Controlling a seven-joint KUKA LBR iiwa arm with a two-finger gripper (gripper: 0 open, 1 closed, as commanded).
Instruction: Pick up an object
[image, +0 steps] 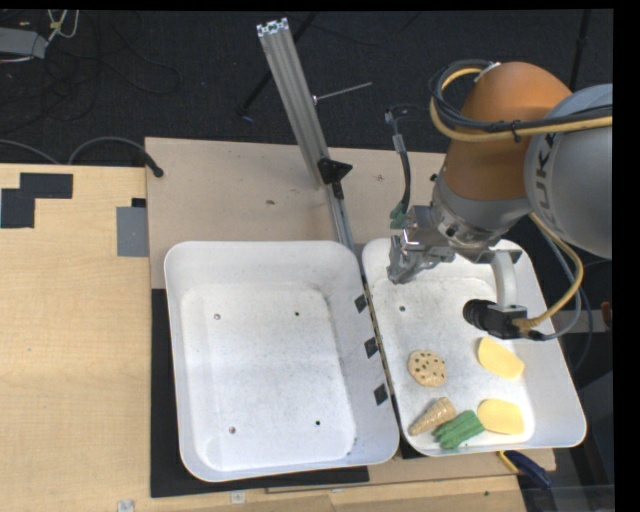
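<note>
The right bin (560, 420) holds several small objects near its front. A round speckled cookie (427, 368) lies left of a yellow piece (499, 358). Closer to the front edge sit a tan cone-shaped item (432, 416), a green item (459, 430) and a second yellow piece (501, 416). My gripper (404, 258) hangs over the back left corner of the right bin, well behind the objects. I see nothing between its fingers, and their spacing is too small to judge.
The left bin (190, 300) sits beside the right one, joined by black clips (371, 346). A slanted aluminium rail (300, 110) rises behind the bins. The orange-banded arm (505, 120) and its cables fill the space over the right bin's back.
</note>
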